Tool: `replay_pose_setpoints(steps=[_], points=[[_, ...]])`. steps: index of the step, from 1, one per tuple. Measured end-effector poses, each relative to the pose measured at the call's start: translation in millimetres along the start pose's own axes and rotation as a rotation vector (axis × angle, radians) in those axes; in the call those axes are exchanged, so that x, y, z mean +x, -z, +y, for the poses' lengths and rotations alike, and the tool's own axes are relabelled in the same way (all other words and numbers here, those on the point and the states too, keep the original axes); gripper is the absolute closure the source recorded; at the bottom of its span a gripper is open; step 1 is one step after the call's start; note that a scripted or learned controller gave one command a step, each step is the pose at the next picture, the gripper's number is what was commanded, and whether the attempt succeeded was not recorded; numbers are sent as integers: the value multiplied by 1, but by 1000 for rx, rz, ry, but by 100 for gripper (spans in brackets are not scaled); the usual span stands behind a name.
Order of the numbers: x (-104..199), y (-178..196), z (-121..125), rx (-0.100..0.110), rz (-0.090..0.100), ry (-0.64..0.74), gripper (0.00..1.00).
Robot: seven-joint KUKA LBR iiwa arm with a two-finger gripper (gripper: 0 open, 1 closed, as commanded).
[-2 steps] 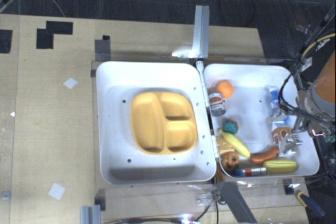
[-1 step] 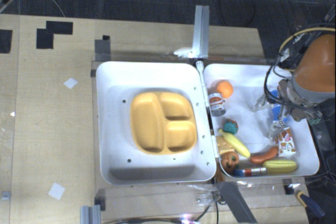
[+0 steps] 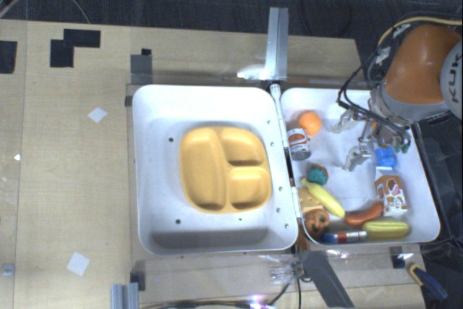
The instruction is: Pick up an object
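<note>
Claw [image 3: 359, 150] spread wide, holding nothing, right-centre of frame over right bin [image 3: 428, 213]. Blue block [image 3: 385, 158] beside it: probably light, rigid; pinch flat sides.

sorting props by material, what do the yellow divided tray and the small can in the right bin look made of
The yellow divided tray looks like moulded plastic: one even colour, rounded compartment edges, a soft matte sheen. The small can seems to be metal or metal-look plastic, with a pale shiny top and a printed red and white label; the view is too coarse to settle which. The right bin itself looks like smooth white plastic.
</note>
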State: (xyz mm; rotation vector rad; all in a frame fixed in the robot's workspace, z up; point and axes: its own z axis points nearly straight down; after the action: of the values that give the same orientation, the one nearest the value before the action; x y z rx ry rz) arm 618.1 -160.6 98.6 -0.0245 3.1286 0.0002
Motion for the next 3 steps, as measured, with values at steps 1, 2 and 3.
replay_pose_setpoints(steps=[1, 2, 3], points=[[48, -9, -46, 4, 0, 86, 0], [-50, -11, -46, 0, 18, -110, 0], [52, 59, -20, 3, -2, -233, 0]])
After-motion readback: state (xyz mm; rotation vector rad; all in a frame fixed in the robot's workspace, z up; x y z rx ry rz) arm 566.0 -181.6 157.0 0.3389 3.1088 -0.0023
